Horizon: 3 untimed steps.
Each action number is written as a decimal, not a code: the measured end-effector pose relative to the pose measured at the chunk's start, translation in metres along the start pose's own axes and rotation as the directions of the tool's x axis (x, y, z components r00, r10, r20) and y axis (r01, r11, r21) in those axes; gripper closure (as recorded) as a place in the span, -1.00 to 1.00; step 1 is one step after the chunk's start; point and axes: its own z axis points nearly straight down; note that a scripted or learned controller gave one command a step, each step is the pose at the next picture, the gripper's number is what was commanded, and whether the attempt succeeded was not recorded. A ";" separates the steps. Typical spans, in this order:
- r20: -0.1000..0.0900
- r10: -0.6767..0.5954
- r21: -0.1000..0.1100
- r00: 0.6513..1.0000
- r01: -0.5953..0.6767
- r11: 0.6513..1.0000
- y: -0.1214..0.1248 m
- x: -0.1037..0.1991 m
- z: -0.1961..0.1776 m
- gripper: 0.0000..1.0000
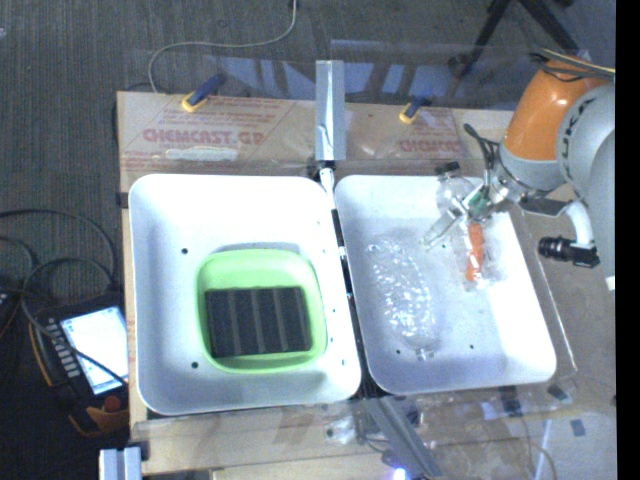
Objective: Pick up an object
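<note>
Surface bearing two white bins: left bin (pixel 160 268) holds green tray (pixel 262 313); right bin (pixel 520 353) holds orange object (pixel 476 253) near far right corner, clear plastic (pixel 405 288) centre. Pincer (pixel 468 206) above; opening indeterminable.

1. Cardboard sheet (pixel 230 133) w/ red print under bench's far edge.
2. Yellow-blue clamps at far edge: left one (pixel 200 92), right one (pixel 415 109).
3. Tablet (pixel 88 348) on floor, beyond bench's left edge, screen lit.

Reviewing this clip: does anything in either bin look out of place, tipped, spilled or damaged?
Nothing looks damaged. The green container sits level in the left bin. In the right bin, a clear crinkled plastic item lies mid-floor, and an orange object lies below the gripper.
</note>
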 end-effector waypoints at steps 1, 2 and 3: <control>-0.007 -0.001 0.008 1.000 0.001 1.000 -0.002 0.002 -0.007 1.00; 0.024 0.119 -0.037 0.993 -0.118 0.992 0.029 0.050 -0.089 1.00; 0.021 0.149 -0.037 0.989 -0.149 0.988 0.054 0.099 -0.109 1.00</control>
